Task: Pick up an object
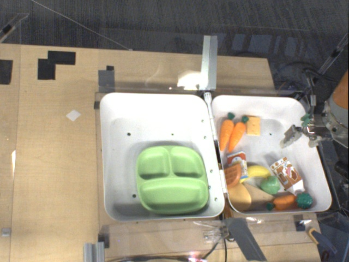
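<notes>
Camera view: claw (290, 135) over right bin (272, 105), grip state unclear. Carrots (231, 134) probably light, stiff, smooth; best pinched mid-body.

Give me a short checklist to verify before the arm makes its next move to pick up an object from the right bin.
1. Objects to pick lie in the right bin: ok, two carrots and a yellow block lie apart from the crowded pile.
2. Gripper is above the right bin: ok, over a bare part near its right wall.
3. Gripper carries nothing: ok.
4. Fingers open enough for a grasp: cannot tell.
5. Gripper stands above a target: not ok, nothing lies under it.
6. Left bin has free room: ok, the green tray covers only part.
</notes>
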{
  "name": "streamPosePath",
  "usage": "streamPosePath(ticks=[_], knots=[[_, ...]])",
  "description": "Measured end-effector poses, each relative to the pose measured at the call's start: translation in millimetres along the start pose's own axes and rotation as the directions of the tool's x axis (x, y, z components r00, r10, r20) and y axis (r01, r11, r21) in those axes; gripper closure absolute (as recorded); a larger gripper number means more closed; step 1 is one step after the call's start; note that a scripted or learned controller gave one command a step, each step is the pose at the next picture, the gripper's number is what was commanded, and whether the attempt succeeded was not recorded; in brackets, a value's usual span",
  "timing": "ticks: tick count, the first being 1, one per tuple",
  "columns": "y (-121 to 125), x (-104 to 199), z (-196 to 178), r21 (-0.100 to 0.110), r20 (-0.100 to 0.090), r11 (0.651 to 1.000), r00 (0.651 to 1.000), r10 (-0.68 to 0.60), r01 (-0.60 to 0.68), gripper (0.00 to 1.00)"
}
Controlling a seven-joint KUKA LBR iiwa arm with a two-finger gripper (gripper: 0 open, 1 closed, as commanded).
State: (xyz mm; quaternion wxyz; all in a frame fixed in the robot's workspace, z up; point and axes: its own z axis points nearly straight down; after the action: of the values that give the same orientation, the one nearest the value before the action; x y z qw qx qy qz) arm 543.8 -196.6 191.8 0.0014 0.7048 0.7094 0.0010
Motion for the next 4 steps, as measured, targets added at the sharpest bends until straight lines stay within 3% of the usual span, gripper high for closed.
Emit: streamPosePath(ticks=[1, 2, 3, 4], knots=[[-10.2, -7.8, 95.1, -0.004, 0.0, 0.999, 0.999, 0.042, -0.042, 0.0], [-37.5, -2.3, 99.1, -0.019, 0.006, 0.999, 0.999, -0.044, 0.045, 0.0], [49.7, 40.5, 42.6, -0.004, 0.001, 0.973, 0.973, -0.23, 0.23, 0.0], [61.3, 88.0, 97.5, -0.004, 0.001, 0.965, 0.965, -0.262, 0.262, 0.0]])
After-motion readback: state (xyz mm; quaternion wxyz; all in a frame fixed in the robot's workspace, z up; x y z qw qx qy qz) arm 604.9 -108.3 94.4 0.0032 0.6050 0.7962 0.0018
